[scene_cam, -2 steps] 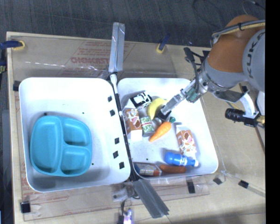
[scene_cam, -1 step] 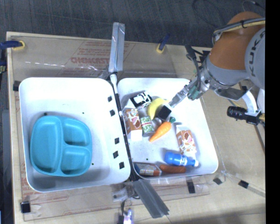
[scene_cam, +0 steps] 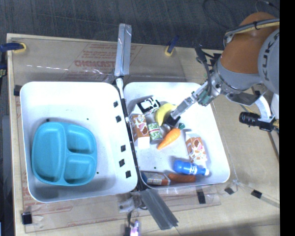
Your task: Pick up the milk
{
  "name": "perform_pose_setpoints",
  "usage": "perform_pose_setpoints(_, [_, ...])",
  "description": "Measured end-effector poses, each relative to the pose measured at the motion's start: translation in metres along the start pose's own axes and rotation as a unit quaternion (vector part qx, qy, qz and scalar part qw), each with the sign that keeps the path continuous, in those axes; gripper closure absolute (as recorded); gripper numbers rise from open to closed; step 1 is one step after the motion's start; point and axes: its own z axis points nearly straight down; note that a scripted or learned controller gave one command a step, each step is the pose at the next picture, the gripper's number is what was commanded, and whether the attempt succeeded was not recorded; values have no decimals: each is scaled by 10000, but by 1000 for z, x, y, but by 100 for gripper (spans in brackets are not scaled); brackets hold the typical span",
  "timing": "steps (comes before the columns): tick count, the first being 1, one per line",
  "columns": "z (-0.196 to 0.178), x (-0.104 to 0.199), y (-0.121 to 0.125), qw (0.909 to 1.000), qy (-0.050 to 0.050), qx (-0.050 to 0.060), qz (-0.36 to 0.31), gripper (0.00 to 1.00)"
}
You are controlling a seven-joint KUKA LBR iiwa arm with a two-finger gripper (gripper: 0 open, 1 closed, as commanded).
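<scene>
The right bin point(scene_cam: 219, 136) holds a pile of toy groceries. A small black-and-white carton point(scene_cam: 148, 103) lies at the back of the pile and looks like the milk, though its label is too small to read. My gripper point(scene_cam: 174, 116) reaches down into the pile from the right. Its dark tip sits between a yellow banana-like piece point(scene_cam: 163, 112) and an orange carrot point(scene_cam: 168, 137), just right of the black-and-white carton. Nothing is visibly lifted off the bin floor.
A brown-and-white carton point(scene_cam: 139, 128) and a small green can point(scene_cam: 154, 131) lie left of the carrot. A red-patterned carton point(scene_cam: 196, 150), a blue bottle point(scene_cam: 189, 168) and a sausage-like piece point(scene_cam: 182, 178) lie toward the front. The left bin point(scene_cam: 39, 100) holds a blue divided plate point(scene_cam: 64, 153).
</scene>
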Motion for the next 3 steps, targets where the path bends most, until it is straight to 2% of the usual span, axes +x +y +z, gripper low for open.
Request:
perform_pose_setpoints(1, [40, 24, -79, 9995, 0, 0, -313, 0])
perform_pose_setpoints(2, [28, 9, -54, 9985, 0, -5, -553, 0])
perform_pose_setpoints(3, [40, 20, -68, 9974, 9, 1, -724, 0])
